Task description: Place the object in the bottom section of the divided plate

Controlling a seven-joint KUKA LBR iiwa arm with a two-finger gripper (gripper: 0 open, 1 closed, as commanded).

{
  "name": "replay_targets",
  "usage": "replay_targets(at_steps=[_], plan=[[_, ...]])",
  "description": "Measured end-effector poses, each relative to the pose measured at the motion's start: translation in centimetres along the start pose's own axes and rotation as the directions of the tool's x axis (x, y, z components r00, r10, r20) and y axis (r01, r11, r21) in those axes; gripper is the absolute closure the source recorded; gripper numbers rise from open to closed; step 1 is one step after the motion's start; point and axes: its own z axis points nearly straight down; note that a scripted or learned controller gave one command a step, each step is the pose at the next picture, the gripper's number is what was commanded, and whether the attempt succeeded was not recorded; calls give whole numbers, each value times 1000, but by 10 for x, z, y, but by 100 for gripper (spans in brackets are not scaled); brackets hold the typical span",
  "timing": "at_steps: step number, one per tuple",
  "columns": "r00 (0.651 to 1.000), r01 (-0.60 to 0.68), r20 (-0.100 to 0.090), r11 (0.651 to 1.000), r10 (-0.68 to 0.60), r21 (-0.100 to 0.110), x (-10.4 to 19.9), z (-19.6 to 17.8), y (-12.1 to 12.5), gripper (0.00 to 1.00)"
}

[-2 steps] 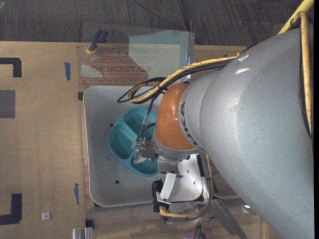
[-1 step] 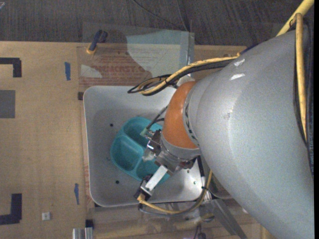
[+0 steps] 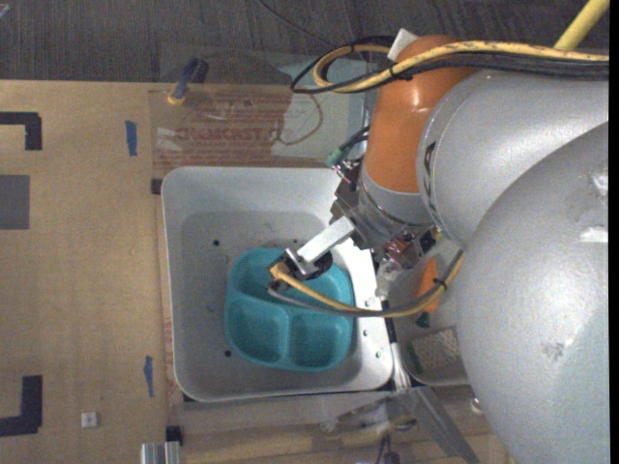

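the divided plate (image 3: 235, 307), teal, is seen lying flat in the left bin (image 3: 198, 249), toward its near right corner, with one long section on the far side and two smaller ones on the near side. nothing is seen in the parts of the sections left uncovered. the gripper (image 3: 389, 254) is held at the bin's right wall (image 3: 366, 288), beside the plate's far right rim and under the bulk of the arm (image 3: 503, 211). whether it is wide, narrow or closed on something cannot be told (the wrist covers it). a small orange shape (image 3: 431, 283) is glimpsed just right of that wall, tucked under the arm. it may be the object, though this cannot be confirmed, nor whether it is gripped or lying loose. the step in hand is judged to be the pick or the carry across, since the placing is not yet done. next, the object would need to be brought left and nearer, centred over a near section, lowered close to the plate floor and released inside the dividing ridge.
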Motion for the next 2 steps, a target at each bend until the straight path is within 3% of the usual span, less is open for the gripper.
replay_targets(at_steps=[1, 2], plan=[[992, -127, 2, 992, 127, 3, -22, 148, 2, 0], [996, -92, -1, 996, 92, 0, -46, -20, 107, 0]])
